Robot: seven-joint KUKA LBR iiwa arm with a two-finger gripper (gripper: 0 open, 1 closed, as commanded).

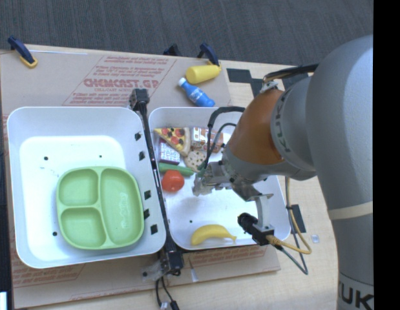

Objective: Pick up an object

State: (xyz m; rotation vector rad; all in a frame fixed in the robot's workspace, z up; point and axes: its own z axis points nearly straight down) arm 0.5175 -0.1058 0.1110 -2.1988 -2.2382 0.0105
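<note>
Two white bins sit side by side. We see our gripper [203,185] low in the right bin [251,228], just beside a tomato [173,181]; a banana [212,234] lies nearer the front. We cannot tell its finger state. We judge nothing lifted yet.
</note>
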